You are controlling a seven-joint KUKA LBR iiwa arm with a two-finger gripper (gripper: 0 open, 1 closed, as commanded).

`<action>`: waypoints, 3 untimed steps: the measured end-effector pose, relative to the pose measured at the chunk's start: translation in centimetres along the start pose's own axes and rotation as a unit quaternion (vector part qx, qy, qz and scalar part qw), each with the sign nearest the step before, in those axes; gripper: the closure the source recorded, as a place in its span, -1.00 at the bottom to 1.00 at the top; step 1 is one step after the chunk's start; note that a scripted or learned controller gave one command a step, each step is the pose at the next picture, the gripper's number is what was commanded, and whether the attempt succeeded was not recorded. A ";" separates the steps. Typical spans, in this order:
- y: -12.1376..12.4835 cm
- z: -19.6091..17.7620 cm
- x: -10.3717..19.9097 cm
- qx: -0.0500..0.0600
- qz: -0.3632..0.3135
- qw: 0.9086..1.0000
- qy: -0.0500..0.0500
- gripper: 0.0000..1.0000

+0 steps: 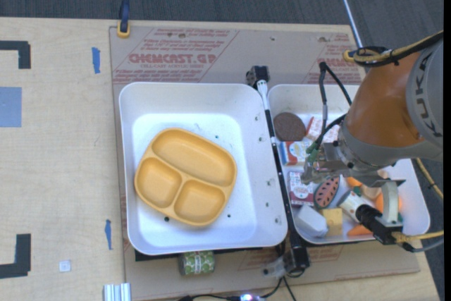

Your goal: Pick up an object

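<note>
The right bin [308, 91] holds several small toy food items: a brown round cookie [289, 126], a watermelon slice [328, 192], a white piece [311, 222], a yellow block [334, 217] and orange pieces [360, 228], plus printed cards [294, 151]. My gripper [314, 171] hangs low over the middle of this bin, just above and left of the watermelon slice, beneath the grey and orange arm [386, 109]. The arm's wrist hides much of the bin's right half.
The left bin [134, 102] holds a yellow three-compartment plate [184, 175]. A black bar [271, 137] runs between the two bins. A green can [198, 263] lies on the board below the left bin. Cables trail at the arm's right.
</note>
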State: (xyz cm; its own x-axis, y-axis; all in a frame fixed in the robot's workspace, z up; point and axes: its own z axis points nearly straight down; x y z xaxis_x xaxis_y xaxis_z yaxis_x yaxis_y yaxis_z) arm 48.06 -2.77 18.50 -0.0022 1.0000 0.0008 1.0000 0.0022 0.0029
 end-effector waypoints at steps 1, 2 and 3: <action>0.0 0.0 -0.1 0.000 0.001 1.000 0.000 -1.00; -0.2 6.2 -8.2 0.001 0.002 1.000 -0.001 -1.00; 0.0 5.1 -8.1 -0.002 0.002 1.000 -0.002 1.00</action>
State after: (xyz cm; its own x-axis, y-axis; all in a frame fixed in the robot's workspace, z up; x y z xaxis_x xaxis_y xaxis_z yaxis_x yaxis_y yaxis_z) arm 48.14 -10.89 13.40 0.0010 1.0000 -0.0023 1.0000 -0.0010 0.0064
